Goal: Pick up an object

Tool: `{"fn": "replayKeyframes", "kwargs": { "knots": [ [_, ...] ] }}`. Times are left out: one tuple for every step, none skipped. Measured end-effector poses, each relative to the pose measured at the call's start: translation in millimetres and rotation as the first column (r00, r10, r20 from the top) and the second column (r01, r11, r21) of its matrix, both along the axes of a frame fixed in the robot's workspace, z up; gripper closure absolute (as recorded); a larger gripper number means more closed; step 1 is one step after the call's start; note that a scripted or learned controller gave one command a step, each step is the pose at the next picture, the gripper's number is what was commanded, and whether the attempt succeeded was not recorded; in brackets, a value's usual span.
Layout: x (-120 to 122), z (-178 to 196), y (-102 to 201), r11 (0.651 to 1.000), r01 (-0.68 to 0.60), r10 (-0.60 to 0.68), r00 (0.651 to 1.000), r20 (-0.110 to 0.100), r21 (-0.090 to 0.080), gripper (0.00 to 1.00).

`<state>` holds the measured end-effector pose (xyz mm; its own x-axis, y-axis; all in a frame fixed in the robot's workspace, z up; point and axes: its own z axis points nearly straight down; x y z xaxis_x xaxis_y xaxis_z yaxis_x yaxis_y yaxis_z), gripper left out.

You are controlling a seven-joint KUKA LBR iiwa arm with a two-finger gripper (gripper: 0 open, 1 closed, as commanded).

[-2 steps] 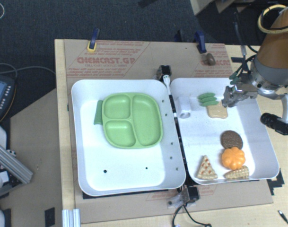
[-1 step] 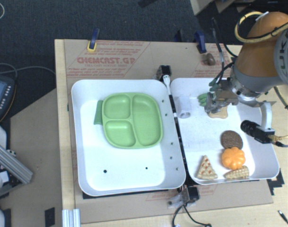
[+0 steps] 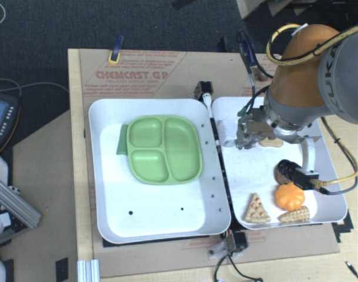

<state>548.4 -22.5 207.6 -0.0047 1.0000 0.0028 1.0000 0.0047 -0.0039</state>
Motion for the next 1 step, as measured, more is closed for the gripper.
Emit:
{"fn": "replayKeyframes", "kwargs": {
  "knots": [
    [-8.9, 21.3, 56.5, 1.000, -0.002, 0.002, 1.000, 0.006, 0.000, 1.00]
  ]
}}
